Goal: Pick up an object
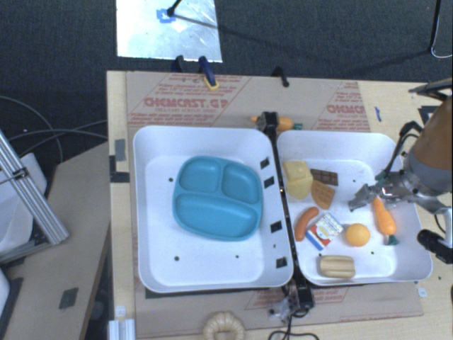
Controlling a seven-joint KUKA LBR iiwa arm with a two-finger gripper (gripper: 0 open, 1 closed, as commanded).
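The right bin (pixel 407 261) holds several toy foods: a yellow wedge (pixel 297 178), a brown chocolate bar (pixel 324 176), a tan cracker (pixel 322 195), a red sausage (pixel 306 222), a small printed packet (pixel 325 231), an orange (pixel 358 234), a bread roll (pixel 336 265) and an orange carrot (pixel 385 218). My gripper (pixel 373 193) comes in from the right and sits low over the bin's right half. It is right at the carrot's upper end, and the carrot's top is partly hidden beneath it. Whether it grips the carrot is unclear.
The left bin (pixel 152 190) holds a blue divided plate (pixel 218 195). A black divider (pixel 277 190) runs between the two bins. A small orange item (pixel 283 124) lies just beyond the bins' back edge. Cardboard surrounds the bins.
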